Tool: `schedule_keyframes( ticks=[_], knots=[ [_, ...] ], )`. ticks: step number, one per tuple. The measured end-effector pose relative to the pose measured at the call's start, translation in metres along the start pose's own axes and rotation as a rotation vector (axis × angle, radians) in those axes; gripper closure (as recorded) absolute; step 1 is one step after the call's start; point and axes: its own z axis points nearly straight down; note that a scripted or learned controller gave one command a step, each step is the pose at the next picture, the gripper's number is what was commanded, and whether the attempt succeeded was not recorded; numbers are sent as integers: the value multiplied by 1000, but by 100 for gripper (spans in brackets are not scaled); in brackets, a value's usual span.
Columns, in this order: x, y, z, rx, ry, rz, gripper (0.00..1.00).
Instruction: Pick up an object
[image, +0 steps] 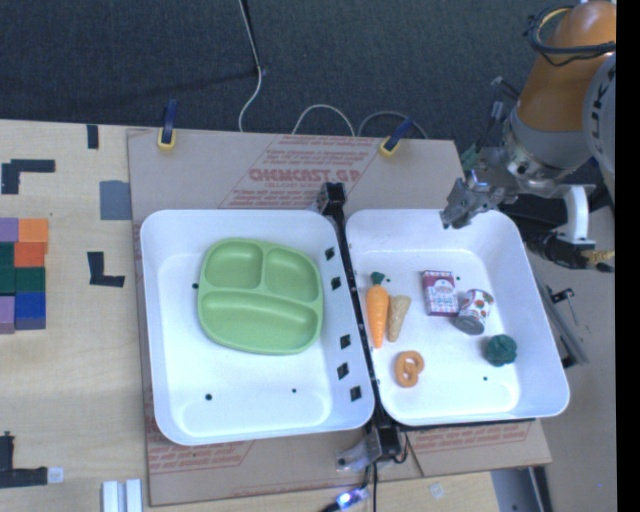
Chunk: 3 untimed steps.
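Note:
The right bin (505, 240) holds an orange carrot (377, 314), a tan bread-like piece (399, 315), a small red-and-white box (439, 293), a grey can lying on its side (473, 311), a dark green broccoli-like lump (500, 349) and an orange pretzel (408, 368). My gripper (462, 212) hangs over the far right corner of this bin, above and behind the box. Nothing shows between its fingers. The arm comes down from the upper right.
The left bin (170, 390) holds a green divided plate (262, 296). Coloured blocks (24, 275) sit at the bench's left edge. Black clips run along the seam between the bins (343, 300). Yellow-blue clamps (167, 132) pin the cardboard at the back.

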Motion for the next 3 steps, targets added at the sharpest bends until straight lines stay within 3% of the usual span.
schedule_keyframes(
  ticks=[3],
  knots=[
    [156, 22, 28, 2, -1, 1, 100]
  ],
)
